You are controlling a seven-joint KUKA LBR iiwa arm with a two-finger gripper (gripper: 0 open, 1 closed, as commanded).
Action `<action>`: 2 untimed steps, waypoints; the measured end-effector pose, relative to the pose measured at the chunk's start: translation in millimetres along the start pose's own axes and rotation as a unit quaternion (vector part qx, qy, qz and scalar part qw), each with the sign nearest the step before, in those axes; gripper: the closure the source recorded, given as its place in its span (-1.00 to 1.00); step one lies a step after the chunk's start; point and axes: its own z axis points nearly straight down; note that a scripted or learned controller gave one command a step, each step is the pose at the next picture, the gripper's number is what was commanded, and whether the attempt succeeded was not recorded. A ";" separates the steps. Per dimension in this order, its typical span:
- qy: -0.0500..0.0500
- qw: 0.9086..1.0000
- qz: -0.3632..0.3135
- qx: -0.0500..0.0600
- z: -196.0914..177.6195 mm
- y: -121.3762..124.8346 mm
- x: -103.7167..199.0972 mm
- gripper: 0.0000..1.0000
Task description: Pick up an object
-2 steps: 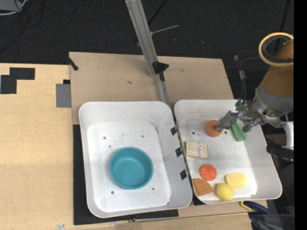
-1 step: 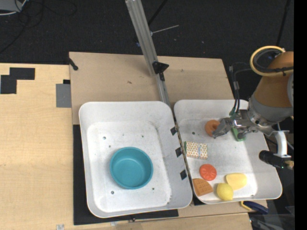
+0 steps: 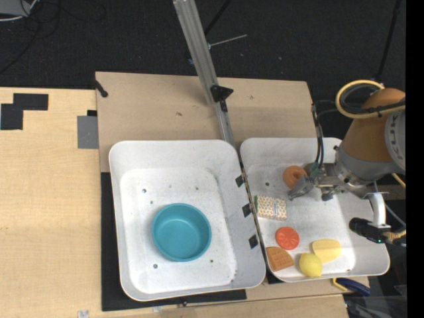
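Observation:
My gripper [image 3: 313, 191] is low inside the right bin [image 3: 361, 260], near its back half. Its fingers [image 3: 300, 189] stand apart, so it is open with nothing between them. An orange ball [image 3: 293, 175] lies just left of the gripper, close to one finger and outside the gap. A patterned packet [image 3: 271, 207] lies further left, toward the bin's middle. Along the front of the bin are a red disc [image 3: 287, 237], an orange-brown wedge [image 3: 279, 258], a yellow lemon [image 3: 310, 264] and a pale yellow block [image 3: 326, 248].
The left bin [image 3: 132, 161] holds a teal bowl [image 3: 182, 231]. A slanted metal rail [image 3: 199, 45] rises behind the divider between the bins. The arm's body [image 3: 371, 138] and cables overhang the right bin's right side.

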 end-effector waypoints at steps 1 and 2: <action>-0.001 1.000 0.000 -0.002 -12.6 1.2 -0.6 1.00; -0.001 1.000 0.000 -0.005 -73.7 2.1 -6.6 1.00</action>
